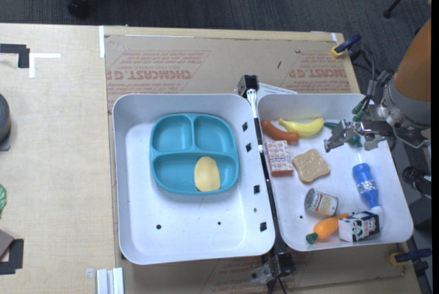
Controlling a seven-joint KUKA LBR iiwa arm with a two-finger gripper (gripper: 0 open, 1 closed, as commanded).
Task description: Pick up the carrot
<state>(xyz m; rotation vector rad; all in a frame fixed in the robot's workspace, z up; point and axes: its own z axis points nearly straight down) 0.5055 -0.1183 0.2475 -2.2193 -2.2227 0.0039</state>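
Well, carrot [325, 228]: it lies near the 6 o'clock rim of the right bin [401, 183], orange body pointing toward 2 o'clock, green top toward 8 o'clock.
Feel: looks like a small toy, so I judge it light, stiff and rather slick; a smooth tapered shape could squirt out of a pinch taken near the thin end.
Where to hold: across the thick orange middle, fingers closing from the 11 and 5 o'clock sides, away from the green stub.
Crowding: a black-and-white milk carton [360, 226] sits just beside it at 3 o'clock, seemingly touching the orange end; a small tin can [320, 203] lies just at 12 o'clock. Little room on those two sides, so a finger may nudge them.
Farther off: a blue bottle [365, 184] at 2 o'clock, a slice of toast [311, 166] at 12, a red-and-white packet [278, 156], a sausage [280, 131] and a banana [302, 125] toward the far rim.
Gripper [350, 135]: it hangs over the bin's 2 o'clock part, well apart from the carrot; its fingers look spread apart with nothing between them, a greenish bit shows by them that I cannot make out.
Left bin [137, 217]: holds a teal divided tray [195, 152] with a yellow lump [207, 173] in its near compartment.
Risk: I judge the carton the likeliest thing to get caught along with it.
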